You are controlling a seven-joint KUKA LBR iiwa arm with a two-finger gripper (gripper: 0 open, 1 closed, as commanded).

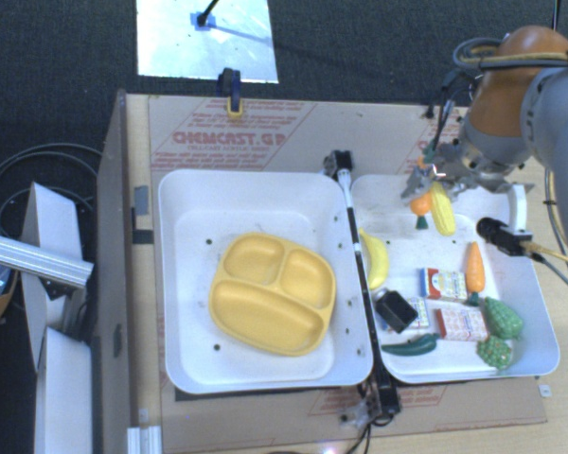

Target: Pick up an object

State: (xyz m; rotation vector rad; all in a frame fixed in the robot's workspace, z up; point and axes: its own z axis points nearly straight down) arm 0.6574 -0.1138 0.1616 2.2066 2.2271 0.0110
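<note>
Two white bins sit side by side, and the left bin [185,253] has a yellow divided tray [273,293] in it. The right bin [540,334] holds the toy food. The gripper [435,189] is down at its far end, right over a corn cob [442,210] and a small orange piece [421,205]. Can't tell how wide the claw is or if it's got anything. Nearby: banana [376,258], carrot [474,267].

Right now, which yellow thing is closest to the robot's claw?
The corn cob, right under the gripper at the right bin's top. The banana lies lower by the divider; the yellow tray sits in the left bin.
</note>
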